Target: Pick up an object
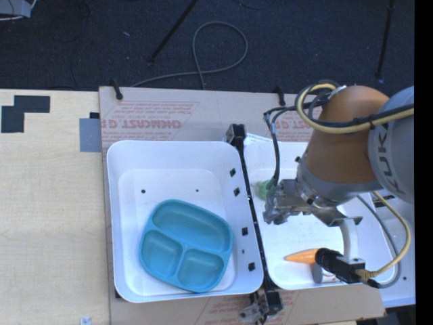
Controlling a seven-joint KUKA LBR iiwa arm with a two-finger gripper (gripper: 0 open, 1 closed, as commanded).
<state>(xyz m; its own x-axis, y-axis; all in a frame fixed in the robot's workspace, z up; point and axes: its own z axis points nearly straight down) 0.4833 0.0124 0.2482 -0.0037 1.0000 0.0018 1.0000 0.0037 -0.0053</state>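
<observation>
Blue divided tray (185, 244) in left bin (128, 175), divider (245, 212) right of it, gripper (274, 208) low just past divider, finger state can't tell, green object (262, 189) by gripper, orange carrot (302, 255) further right

A blue divided plate (185, 245) with three compartments lies flat in the left bin (128, 175), toward its front. In the right bin (287, 279) a small orange carrot-shaped object (302, 255) lies on its side near the front wall, its tip pointing left.
</observation>
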